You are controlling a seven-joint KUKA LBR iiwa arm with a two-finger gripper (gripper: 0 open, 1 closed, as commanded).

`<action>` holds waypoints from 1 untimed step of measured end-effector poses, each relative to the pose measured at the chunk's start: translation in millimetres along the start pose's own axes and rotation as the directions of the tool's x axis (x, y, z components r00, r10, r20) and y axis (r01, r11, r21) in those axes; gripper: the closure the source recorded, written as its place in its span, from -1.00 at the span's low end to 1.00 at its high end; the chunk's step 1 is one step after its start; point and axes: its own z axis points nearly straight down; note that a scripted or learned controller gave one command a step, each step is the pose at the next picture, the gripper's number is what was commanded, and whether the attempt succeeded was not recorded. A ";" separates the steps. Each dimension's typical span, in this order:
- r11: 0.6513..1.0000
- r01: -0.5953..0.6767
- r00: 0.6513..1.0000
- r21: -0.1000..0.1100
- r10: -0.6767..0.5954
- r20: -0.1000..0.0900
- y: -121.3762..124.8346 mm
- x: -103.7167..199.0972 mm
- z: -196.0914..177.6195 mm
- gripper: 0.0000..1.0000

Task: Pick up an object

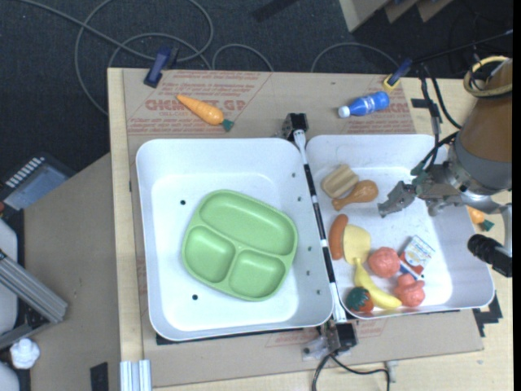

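Observation:
The right bin [456, 292] holds several toy foods: a tan bread piece [338, 177], a brown drumstick [359, 191], a red sausage [336, 235], a yellow wedge [356, 241], a banana [374, 292], a red tomato [383, 261], a strawberry [410, 290], a green-and-red piece [357, 299] and a small white packet [418, 251]. My gripper [396, 199] hangs over the upper middle of this bin, just right of the drumstick. Its fingers look spread, with nothing between them.
The left bin [163, 177] holds a green divided tray [238, 243]. Behind the bins on the bench lie a toy carrot [203, 109], a blue bottle [364, 105] and two blue clips [159, 66]. Cables trail on the floor beyond.

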 end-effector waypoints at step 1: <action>1.000 -0.001 1.000 0.000 0.001 0.000 -28.2 21.2 122.0 -1.00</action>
